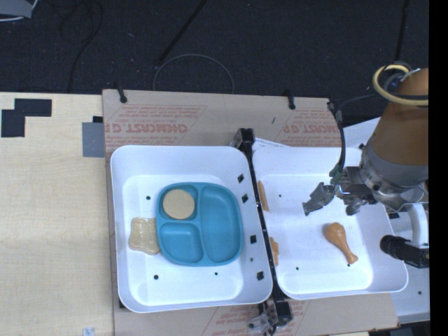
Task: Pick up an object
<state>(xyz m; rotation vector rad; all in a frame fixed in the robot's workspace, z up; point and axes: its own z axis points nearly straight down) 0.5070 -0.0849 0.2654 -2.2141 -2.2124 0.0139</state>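
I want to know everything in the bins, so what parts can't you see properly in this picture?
- Gripper: too small and dark to tell how its fingers stand.
- Two tan pieces by the divider in the right bin: half hidden by it, too small to name.
- Arm: cut off by the picture's right side.
- Round tan item on the blue tray: too blurred to name.

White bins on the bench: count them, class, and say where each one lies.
2. The left bin holds a blue tray; the right bin holds a toy drumstick, under the gripper.
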